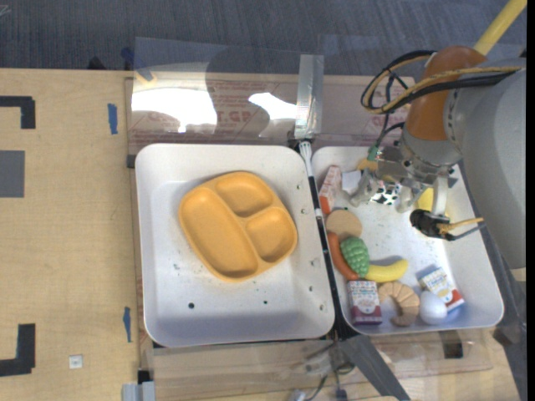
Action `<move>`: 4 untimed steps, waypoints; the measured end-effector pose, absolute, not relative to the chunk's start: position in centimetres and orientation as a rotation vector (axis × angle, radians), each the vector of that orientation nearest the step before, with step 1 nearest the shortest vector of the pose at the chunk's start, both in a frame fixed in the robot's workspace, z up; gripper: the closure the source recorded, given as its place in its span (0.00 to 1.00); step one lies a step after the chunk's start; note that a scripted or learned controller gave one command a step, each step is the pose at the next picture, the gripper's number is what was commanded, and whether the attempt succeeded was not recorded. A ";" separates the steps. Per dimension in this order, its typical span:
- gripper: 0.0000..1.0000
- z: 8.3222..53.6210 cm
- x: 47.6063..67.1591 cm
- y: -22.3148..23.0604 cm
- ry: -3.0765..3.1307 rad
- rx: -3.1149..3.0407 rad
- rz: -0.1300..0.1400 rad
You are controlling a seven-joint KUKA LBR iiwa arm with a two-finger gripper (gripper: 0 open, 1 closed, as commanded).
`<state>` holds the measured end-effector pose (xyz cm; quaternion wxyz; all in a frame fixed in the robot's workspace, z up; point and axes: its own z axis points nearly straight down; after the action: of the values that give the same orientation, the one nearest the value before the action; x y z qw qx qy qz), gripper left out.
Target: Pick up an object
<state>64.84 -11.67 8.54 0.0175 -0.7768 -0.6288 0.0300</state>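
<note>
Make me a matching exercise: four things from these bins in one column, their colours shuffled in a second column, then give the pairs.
Things:
1. divided plate
2. banana
3. egg
4. bumpy vegetable

Colours:
A. green
B. white
C. orange-yellow
D. bright yellow

Pairs: 1-C, 2-D, 3-B, 4-A

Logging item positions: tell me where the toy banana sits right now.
The toy banana lies in the right bin, toward its front, just right of the green toy vegetable and above the croissant.
</note>
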 end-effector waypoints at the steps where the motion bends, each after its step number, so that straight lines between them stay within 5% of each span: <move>1: 0.00 10.6 62.6 -13.0 -1.972 -2.441 0.005; 2: 0.00 8.9 64.9 -12.4 -1.868 -2.450 0.100; 3: 0.00 9.4 64.8 -12.5 -1.854 -2.463 0.093; 4: 0.00 9.5 65.8 -12.5 -2.357 -2.036 0.050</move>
<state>65.77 -12.53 9.50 0.0132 -0.6536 -0.7566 0.0160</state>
